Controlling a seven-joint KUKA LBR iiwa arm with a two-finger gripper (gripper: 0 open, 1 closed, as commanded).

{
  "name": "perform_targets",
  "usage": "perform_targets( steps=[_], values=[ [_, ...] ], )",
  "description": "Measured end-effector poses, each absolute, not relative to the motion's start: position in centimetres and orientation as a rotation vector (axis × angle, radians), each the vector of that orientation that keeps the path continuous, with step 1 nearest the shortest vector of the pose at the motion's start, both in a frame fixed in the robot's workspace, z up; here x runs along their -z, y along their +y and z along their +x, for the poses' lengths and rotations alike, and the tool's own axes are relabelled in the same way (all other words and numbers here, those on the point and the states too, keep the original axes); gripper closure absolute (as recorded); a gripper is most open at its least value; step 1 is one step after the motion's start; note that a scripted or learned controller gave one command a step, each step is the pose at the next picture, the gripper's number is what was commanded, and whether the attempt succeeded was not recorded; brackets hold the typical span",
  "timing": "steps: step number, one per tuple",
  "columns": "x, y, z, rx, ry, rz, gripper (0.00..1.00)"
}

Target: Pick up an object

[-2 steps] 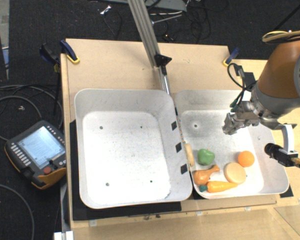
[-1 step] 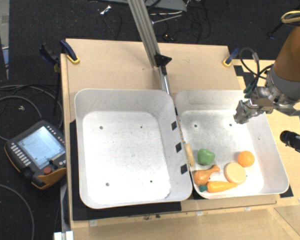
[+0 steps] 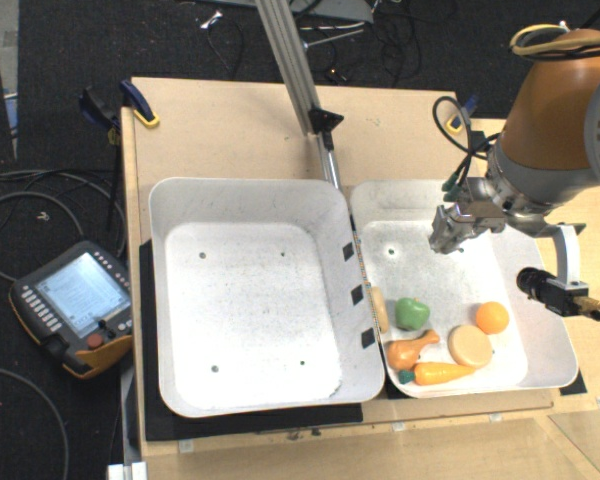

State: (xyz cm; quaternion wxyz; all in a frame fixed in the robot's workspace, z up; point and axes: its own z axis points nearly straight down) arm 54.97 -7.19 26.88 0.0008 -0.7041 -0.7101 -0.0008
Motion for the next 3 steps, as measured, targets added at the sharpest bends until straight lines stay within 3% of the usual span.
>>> perform_targets(
  steps=[3],
  values=[
    [-23.9, 9.6, 52.0, -0.003, -2.228, -2.21, 1.0]
  ],
)
